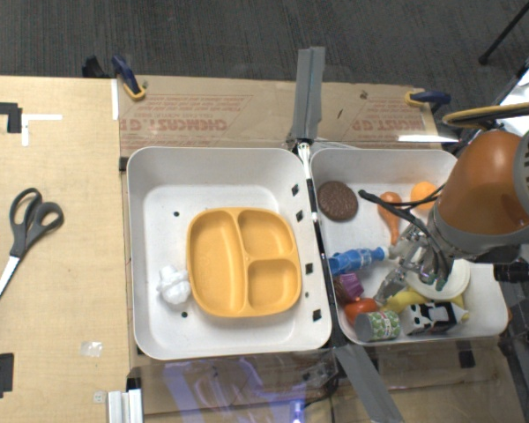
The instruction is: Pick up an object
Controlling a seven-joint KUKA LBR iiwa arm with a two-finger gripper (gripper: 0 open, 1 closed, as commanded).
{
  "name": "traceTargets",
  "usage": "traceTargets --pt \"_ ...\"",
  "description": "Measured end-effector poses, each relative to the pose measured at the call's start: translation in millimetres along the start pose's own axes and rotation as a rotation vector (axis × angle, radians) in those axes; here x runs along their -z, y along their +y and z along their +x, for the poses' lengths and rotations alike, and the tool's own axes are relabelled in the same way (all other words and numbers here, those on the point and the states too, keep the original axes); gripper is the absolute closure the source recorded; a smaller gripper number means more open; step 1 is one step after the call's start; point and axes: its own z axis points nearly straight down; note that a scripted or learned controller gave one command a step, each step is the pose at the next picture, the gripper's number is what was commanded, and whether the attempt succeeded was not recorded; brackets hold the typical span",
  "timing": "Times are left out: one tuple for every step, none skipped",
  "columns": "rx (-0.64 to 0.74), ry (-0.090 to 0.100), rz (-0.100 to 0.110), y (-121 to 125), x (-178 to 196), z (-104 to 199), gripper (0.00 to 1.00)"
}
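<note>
Two white bins sit side by side on the bench. The left bin (150, 236) holds a yellow three-compartment plate (243, 261) near its centre, with a small white crumpled object (172, 284) touching the plate's edge at 8 o'clock. The arm (485, 188) enters from 3 o'clock and its gripper (412, 267) hangs low over the middle of the right bin (370, 159); whether the jaws are apart or together cannot be told from this angle, and nothing is seen between them. In the right bin, a brown round disc (338, 199) lies at 10 o'clock from the gripper, an orange carrot-shaped toy (391, 210) at 12 o'clock, and a blue bottle (356, 259) just beside it at 9 o'clock. A purple item (348, 285), a red item (361, 307), a green-labelled can (378, 325), a yellow banana (412, 299) and a black-and-white toy (432, 317) crowd the near edge at 6 to 7 o'clock. Scissors (22, 236) lie on the bench well apart at 9 o'clock.
</note>
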Motion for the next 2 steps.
traceTargets --pt "-0.156 -0.003 0.000 26 1 -71 0.00" --pt "-0.169 -0.004 0.000 72 2 -98 0.00"
